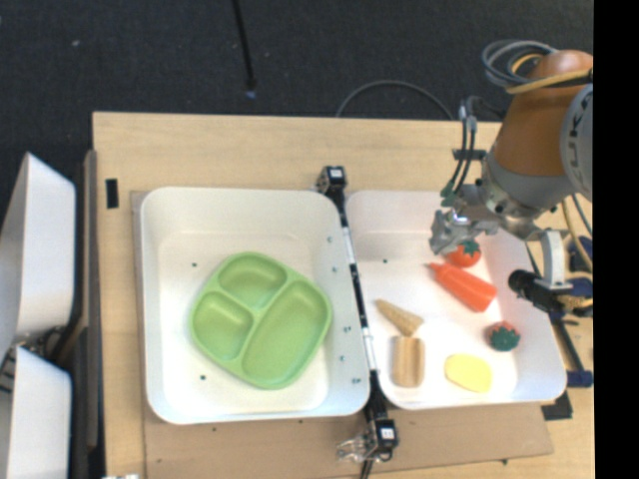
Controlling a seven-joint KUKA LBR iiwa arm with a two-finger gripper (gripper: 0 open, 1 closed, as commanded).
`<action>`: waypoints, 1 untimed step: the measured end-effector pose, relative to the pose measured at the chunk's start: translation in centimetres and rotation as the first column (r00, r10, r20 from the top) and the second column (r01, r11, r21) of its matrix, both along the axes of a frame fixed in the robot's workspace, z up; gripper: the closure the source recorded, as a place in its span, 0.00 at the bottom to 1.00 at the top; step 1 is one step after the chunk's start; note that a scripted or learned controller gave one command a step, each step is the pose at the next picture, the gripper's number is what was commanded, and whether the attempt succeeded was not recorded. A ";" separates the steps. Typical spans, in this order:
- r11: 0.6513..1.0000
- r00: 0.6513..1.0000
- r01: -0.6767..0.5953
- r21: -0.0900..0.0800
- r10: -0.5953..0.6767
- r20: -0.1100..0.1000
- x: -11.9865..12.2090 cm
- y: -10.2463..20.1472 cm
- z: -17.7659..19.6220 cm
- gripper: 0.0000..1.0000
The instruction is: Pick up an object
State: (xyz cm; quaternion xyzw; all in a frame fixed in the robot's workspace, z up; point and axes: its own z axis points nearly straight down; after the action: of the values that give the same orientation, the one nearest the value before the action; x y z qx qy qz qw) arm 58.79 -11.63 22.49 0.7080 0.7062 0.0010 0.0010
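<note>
In the right bin (399, 218) lie an orange carrot (464, 285), a small red tomato (462, 254), a tan cone (399, 316), a tan wooden block (407, 360), a yellow lemon-like piece (468, 372) and a small green and red strawberry (503, 337). My gripper (451, 236) hangs low over the back right part of that bin, just above and left of the tomato and the carrot's upper end. The wrist body covers its fingertips from above.
The left bin (170, 218) holds a green divided plate (262, 318). A metal divider strip (349, 267) with clamps runs between the bins. Cables and a black fitting (544, 289) sit at the right bin's right edge. Dark floor surrounds the wooden bench.
</note>
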 end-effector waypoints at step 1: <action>1.000 1.000 -0.010 0.001 0.010 0.000 1.0 5.1 1.3 1.00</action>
State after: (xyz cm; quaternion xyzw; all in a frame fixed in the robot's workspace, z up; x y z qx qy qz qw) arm 59.83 -6.50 23.84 0.7046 0.7096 0.0013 0.0006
